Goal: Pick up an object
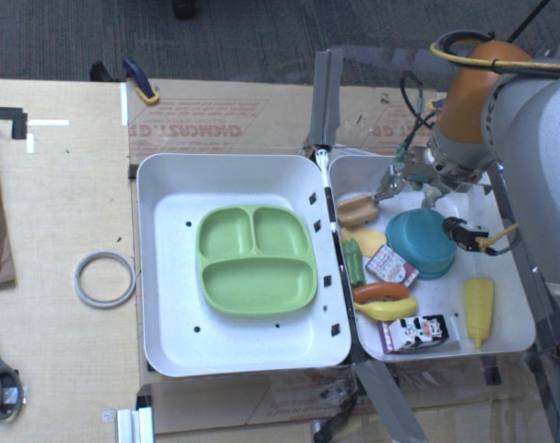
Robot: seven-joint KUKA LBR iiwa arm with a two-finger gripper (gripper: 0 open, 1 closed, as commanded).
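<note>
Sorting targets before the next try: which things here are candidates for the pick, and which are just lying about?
Candidates, all in the right bin: hot dog bun, blue bowl, corn cob, banana, milk carton, green pickle. The gripper hovers near the bun.

Lying about: green divided plate in the left bin, tape ring, blue clamp.

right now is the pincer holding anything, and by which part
Nothing shows between the fingers. The pincer hangs at the back of the right bin, just above the hot dog bun, with no object seen in its grip.
</note>
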